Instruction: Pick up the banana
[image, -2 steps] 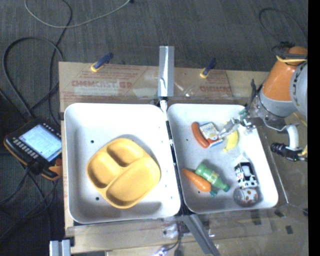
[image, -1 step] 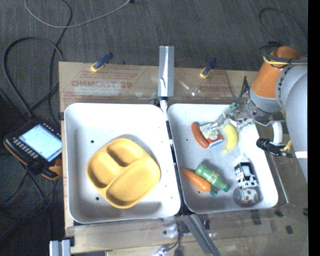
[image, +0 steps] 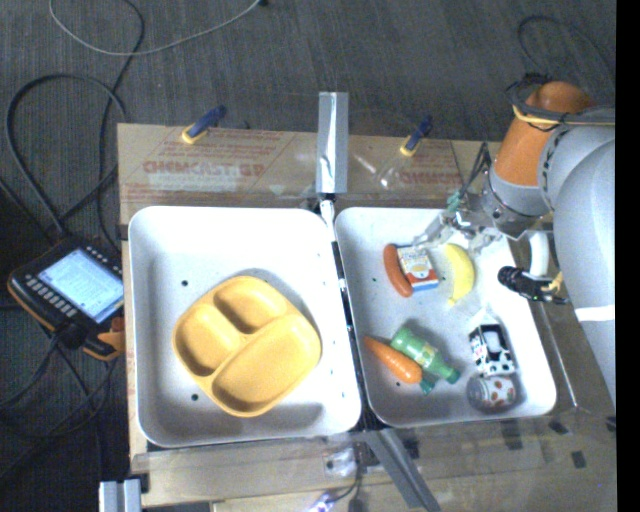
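Note:
The yellow banana (image: 459, 272) lies in the right bin (image: 530, 340), in its upper middle, curving from top to lower right. My gripper (image: 455, 230) hangs just over the banana's upper end, coming in from the bin's top right corner. Its two pale fingers (image: 434, 234) are spread apart and open, one toward the small carton and one on the banana's right side. Nothing sits between them.
A small orange-and-white carton (image: 417, 266) and a red sausage (image: 396, 271) touch the banana's left side. Lower in the same bin lie a carrot (image: 392, 360), a green bottle (image: 426, 355), a black-and-white carton (image: 490, 347) and a grey ball (image: 492, 392). The left bin (image: 160, 250) holds a yellow divided plate (image: 248, 343).

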